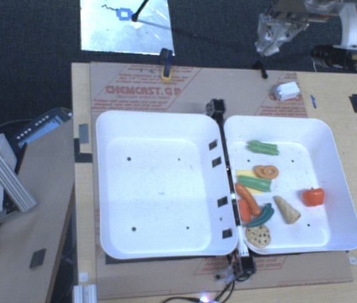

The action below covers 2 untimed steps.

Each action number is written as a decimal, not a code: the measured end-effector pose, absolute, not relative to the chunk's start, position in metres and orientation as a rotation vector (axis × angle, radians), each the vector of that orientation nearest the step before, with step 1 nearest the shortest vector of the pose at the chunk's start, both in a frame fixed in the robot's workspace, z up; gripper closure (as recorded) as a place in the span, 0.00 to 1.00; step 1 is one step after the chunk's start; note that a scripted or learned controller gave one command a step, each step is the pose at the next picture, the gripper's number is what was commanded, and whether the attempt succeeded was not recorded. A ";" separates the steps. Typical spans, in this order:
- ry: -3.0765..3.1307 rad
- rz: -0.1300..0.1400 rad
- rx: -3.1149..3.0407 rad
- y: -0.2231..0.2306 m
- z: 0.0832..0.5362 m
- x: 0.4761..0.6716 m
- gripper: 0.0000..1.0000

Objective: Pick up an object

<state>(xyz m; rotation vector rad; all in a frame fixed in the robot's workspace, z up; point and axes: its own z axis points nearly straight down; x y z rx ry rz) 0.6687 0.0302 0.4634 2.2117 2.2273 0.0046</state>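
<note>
Nearest the lens, at 6 o'clock in the right white bin: round speckled cookie, with orange carrot, tan cone, red pepper, pretzel and green bean pod further up. Gripper raised at 1 o'clock beyond the bench; grip state impossible to tell.

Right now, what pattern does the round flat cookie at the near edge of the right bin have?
Tan with dark chips: the round flat cookie, seen in the camera view.
</note>
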 end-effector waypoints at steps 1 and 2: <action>2.228 0.005 2.212 0.078 0.483 0.667 1.00; 2.228 0.001 2.214 0.118 0.476 0.650 1.00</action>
